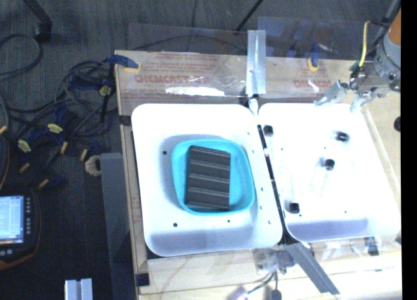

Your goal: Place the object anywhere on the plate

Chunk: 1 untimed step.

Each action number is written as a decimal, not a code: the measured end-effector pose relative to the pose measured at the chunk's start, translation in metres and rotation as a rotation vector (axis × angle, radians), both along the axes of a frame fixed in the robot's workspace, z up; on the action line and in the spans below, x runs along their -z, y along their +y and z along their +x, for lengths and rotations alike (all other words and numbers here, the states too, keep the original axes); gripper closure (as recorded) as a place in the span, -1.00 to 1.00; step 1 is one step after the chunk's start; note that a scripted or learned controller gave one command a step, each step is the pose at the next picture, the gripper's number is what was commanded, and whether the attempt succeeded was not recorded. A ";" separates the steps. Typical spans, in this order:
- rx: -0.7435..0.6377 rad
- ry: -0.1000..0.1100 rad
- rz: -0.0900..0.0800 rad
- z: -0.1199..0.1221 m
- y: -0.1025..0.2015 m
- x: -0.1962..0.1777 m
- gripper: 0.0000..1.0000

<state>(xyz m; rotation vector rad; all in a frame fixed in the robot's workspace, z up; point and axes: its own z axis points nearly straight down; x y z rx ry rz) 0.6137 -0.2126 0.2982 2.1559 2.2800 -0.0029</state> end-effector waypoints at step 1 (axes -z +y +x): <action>0.139 0.003 0.003 -0.059 -0.011 0.041 -1.00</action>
